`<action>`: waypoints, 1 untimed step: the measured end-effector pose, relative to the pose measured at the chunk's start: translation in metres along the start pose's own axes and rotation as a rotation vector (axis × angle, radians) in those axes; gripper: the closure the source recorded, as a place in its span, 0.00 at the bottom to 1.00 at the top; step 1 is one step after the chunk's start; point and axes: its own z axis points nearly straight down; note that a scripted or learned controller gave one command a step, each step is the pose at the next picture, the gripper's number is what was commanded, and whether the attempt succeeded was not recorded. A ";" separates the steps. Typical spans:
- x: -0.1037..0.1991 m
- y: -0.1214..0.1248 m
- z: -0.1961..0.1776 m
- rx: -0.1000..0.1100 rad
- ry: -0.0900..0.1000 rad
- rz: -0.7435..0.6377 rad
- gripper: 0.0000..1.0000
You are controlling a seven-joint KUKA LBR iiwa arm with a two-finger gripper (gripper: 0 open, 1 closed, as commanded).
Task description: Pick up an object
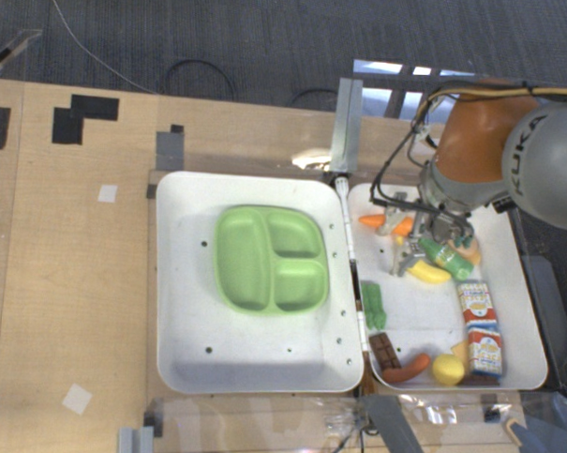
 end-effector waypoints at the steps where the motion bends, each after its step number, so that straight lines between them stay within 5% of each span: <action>1: 0.047 0.000 0.001 0.001 -0.050 0.018 0.00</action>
